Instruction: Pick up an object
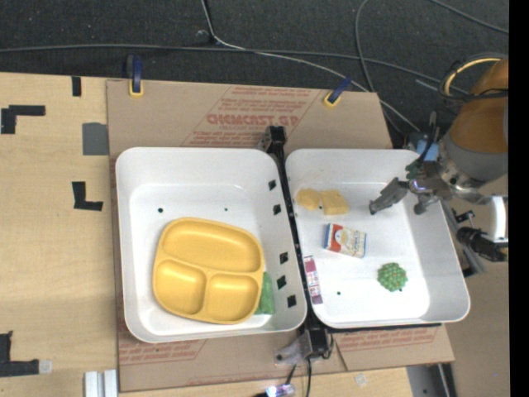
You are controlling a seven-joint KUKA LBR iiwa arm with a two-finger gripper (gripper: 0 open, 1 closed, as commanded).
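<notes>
camera view: your gripper (pixel 399 198) hangs over the right bin (pixel 430 255), fingers spread apart with nothing between them. below lie a tan block (pixel 323 201), a small red-and-white packet (pixel 344 240) and a green bumpy ball (pixel 393 276). a yellow divided tray (pixel 207 269) sits in the left bin (pixel 136 222), with what may be a green item (pixel 266 294) beside it.

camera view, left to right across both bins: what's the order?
yellow divided tray → green item tucked at its right edge → tan pieces → small carton → green bumpy ball → tool
</notes>
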